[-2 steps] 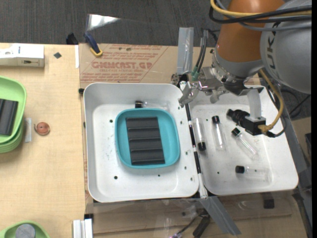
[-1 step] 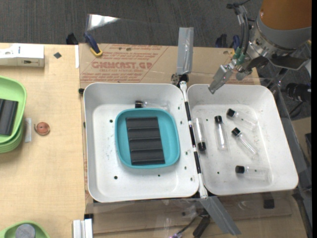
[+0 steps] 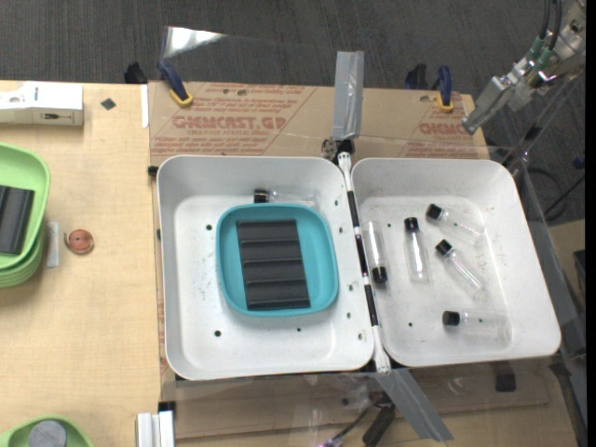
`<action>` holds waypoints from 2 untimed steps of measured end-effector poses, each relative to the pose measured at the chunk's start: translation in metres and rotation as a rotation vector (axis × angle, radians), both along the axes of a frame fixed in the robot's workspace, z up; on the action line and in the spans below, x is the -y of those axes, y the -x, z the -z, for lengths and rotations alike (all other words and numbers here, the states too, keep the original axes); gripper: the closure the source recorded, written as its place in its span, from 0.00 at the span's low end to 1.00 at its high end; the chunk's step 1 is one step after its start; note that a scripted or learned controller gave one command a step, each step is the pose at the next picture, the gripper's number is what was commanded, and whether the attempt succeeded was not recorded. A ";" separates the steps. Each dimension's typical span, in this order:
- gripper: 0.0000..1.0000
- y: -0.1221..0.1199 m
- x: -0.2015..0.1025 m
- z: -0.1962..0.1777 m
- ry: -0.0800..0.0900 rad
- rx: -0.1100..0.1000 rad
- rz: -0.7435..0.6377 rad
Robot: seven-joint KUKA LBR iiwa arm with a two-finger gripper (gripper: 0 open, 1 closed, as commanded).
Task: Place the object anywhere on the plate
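The camera view looks down on two shallow white bins set side by side on a cardboard sheet (image 3: 279,119) clamped to the bench. The left bin (image 3: 186,333) holds a teal plate (image 3: 228,250) with rounded corners, and a black ribbed insert (image 3: 272,264) lies on the plate's middle. Just beyond the plate's far edge, near the bin's back wall, one clear vial with a black cap (image 3: 279,196) lies on its side — apart from the plate, not on it.

The right bin (image 3: 521,343) holds the other vials, all lying flat and scattered: one (image 3: 375,252) along the divide between the bins, one (image 3: 414,248) just right of it, one (image 3: 449,216) toward the back, one (image 3: 459,264) near the middle, and one (image 3: 473,322) toward the front.

The arm's end (image 3: 521,73) shows at the upper right corner, above and beyond the right bin, well apart from every vial. Its tip is small and cluttered with cables — how wide it stands cannot be told, and nothing is seen in its hold.

On the bench to the left sit a green tray (image 3: 28,170), a white box (image 3: 42,103) and a small brown disc (image 3: 80,241).
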State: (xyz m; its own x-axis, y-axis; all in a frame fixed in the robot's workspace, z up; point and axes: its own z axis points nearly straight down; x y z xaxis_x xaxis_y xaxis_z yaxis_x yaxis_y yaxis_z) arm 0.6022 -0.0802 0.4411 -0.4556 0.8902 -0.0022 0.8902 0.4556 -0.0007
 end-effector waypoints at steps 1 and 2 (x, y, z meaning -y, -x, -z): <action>0.00 -0.005 0.088 0.001 0.000 0.000 -0.101; 0.00 -0.045 0.142 0.000 0.000 0.000 -0.050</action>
State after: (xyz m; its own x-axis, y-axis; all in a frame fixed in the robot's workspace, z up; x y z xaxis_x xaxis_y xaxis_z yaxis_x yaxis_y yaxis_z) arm 0.6467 -0.2227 0.4409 -0.4997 0.8662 -0.0022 0.8662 0.4997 -0.0007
